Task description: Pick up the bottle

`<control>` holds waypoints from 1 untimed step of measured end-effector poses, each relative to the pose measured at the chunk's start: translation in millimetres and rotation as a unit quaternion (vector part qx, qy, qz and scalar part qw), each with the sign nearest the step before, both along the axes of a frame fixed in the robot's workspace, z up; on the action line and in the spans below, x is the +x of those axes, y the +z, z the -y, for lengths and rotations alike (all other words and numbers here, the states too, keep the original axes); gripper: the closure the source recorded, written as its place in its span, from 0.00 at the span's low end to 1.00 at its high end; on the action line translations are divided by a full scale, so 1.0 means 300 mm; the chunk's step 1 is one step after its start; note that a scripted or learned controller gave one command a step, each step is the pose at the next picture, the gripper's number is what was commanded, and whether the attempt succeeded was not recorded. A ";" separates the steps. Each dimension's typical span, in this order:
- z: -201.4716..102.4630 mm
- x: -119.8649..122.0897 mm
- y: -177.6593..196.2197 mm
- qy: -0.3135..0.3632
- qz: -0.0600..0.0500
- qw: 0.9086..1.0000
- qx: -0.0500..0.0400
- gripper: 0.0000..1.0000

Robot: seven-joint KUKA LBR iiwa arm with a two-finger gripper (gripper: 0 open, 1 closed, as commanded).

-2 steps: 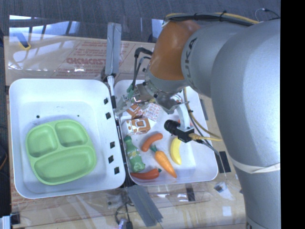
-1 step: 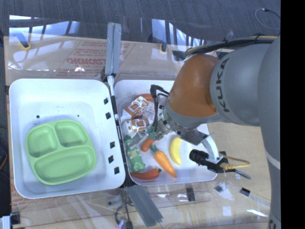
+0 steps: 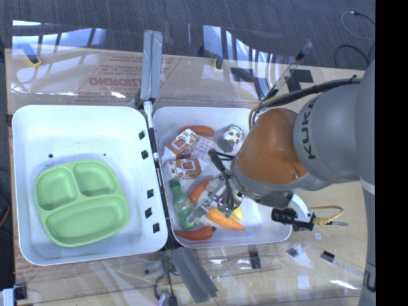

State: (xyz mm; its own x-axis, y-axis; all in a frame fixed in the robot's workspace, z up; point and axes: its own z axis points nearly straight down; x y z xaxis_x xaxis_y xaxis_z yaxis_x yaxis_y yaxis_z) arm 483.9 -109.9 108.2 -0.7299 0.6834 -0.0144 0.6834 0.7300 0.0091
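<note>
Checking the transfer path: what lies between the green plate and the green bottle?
In the camera view, bare bin floor, then the two bins' adjoining walls, separate the green plate from the green bottle.

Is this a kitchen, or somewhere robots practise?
Probably a robot practice lab, not a kitchen. A big grey and orange arm reaches over two white bins, taped-down plastic sheeting covers the bench, and the food looks like toys, like the carrot.
</note>
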 end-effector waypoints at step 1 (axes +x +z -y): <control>0.001 -0.003 0.032 0.002 -0.003 1.000 0.000 1.00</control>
